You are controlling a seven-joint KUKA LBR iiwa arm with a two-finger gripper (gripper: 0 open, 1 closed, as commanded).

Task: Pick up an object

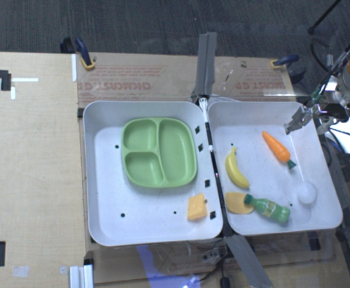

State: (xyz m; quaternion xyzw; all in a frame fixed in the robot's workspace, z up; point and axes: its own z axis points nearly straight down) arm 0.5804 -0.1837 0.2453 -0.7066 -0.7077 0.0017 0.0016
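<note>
The carrot (276,147) lies free on the floor of the right bin (256,116), its green tip pointing toward five o'clock, and it is the object nearest the gripper (297,122), which hangs just beside it at about one o'clock, over the bin's upper right corner. Whether the jaws are open or closed cannot be told at this size (nothing shows between them). At eight o'clock from the carrot lies the banana (235,168); at six o'clock, the green bottle (269,209) rests against an orange slice (238,203), with a white ball (307,193) near the bin's right wall. The left bin (103,179) holds a green divided plate (160,152) and a cheese wedge (197,207). As I judge it, nothing is lifted yet: descent, grasp and raise all remain.
</note>
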